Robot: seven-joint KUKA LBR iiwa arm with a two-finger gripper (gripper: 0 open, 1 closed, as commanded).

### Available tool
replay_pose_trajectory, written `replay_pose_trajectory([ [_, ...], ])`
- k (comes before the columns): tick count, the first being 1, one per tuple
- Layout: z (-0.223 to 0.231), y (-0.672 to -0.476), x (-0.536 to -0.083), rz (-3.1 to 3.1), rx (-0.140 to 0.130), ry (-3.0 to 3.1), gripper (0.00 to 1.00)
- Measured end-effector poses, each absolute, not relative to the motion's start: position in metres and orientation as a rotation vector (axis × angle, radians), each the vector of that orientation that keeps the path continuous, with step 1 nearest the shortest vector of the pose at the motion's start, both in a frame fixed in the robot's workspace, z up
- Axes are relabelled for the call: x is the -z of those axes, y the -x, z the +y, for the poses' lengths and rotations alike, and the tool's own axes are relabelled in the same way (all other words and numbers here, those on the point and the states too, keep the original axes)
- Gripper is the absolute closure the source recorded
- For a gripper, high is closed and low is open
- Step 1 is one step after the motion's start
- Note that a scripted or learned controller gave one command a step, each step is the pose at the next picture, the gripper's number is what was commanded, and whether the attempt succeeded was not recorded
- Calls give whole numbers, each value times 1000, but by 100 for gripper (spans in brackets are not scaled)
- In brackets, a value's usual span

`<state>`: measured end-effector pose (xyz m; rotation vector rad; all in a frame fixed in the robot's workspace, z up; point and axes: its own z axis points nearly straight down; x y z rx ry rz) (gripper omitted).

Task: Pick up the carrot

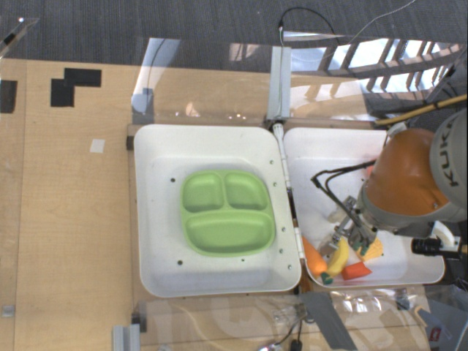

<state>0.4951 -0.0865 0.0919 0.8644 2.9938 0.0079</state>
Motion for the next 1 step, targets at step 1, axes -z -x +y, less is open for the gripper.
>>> replay_pose_trajectory([
  [1, -89, -491, -91, 2869, -4, -1249, 0],
])
